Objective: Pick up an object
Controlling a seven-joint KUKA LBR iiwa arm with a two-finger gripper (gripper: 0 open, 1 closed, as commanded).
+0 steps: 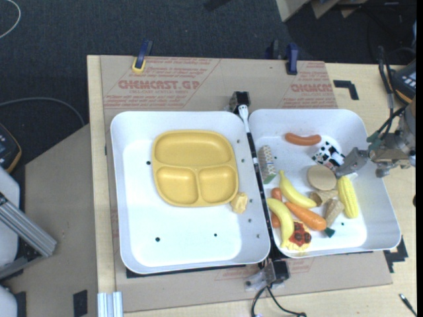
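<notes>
The right bin [377, 226] holds a heap of toy food. In it lie a red sausage [303, 138], a black-and-white cow toy [327, 154], a tan round disc [321, 177], a corn cob [348, 197], two bananas [295, 193] and an orange carrot [306, 215]. My gripper [355, 160] reaches in over the bin's right rim. It hangs low, just right of the cow toy and above the corn cob's top end. Nothing shows between its tips.
The left bin [178, 243] carries a yellow divided plate [195, 167] and a small yellow piece [239, 203] by its right wall. A grey ribbed object [266, 162] lies at the right bin's left side. Clamps [139, 57] hold the cardboard at the back.
</notes>
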